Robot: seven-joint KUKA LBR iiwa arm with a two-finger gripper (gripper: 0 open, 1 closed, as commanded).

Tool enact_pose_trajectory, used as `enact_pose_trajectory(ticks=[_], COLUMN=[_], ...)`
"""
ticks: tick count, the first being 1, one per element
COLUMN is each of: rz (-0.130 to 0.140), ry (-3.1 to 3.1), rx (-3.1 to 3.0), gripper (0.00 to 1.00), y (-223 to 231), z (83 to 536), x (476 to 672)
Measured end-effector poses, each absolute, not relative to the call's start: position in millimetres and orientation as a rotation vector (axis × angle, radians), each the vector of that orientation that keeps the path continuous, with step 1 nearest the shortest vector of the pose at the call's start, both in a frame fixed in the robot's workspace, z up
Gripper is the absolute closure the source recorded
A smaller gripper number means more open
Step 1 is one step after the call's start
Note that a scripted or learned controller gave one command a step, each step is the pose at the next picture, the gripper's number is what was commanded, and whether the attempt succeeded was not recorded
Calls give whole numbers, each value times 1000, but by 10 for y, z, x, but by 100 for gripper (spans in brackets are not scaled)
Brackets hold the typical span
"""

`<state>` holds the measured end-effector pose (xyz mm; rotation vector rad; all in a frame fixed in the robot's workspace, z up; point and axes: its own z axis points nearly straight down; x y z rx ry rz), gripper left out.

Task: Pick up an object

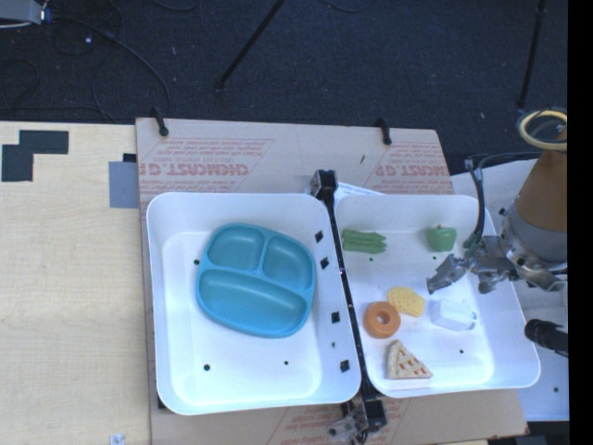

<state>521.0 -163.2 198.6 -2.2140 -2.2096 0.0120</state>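
The right bin holds several small items: a long green vegetable, a green pepper, a yellow piece, an orange ring, a tan waffle-like wedge and a pale clear block. My gripper hangs low over the right half of this bin. It is just above the clear block, right of the yellow piece and below the green pepper. Nothing shows in its grasp.
The left bin carries a blue divided plate. A black divider runs between the two bins. Cardboard lies under both bins, and the grey arm with its orange band enters from the right.
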Motion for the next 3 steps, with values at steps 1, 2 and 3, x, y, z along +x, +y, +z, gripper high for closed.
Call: enact_pose_trajectory(ticks=[1,2,3], rz=[3,7,0], ry=[-2218,-2214,-2226], rx=[-2217,-2215,-2237], gripper=[0,0,0], y=[-1631,-1602,-1657], z=[2039,1477,1037], x=[5234,5122,5156])
